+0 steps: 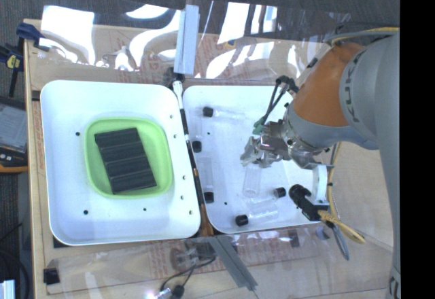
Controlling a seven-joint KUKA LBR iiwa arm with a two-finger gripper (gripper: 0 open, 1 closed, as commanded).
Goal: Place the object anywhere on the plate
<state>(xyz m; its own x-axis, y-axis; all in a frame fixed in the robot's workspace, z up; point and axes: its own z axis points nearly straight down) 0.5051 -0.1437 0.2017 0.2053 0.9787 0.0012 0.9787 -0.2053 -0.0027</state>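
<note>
Gripper (262,153) low over the right bin (224,213), dark slab already on the green plate (160,138) in the left bin (61,216).

Seen from above, the arm (353,97) comes in from three o'clock and its wrist hides the fingertips, so I cannot tell how far the gripper is open or whether it has anything in it. The black ribbed object (124,159) lies flat near the plate's centre, tilted slightly toward eleven o'clock, well inside the raised green rim, which should keep it from sliding off. The plate sits mid-bin, well apart from the gripper at its three o'clock. Small black pegs (207,112) dot the right bin floor, likely fixing points. Judging by this layout, the placing looks done, or the arm is working elsewhere.
</note>
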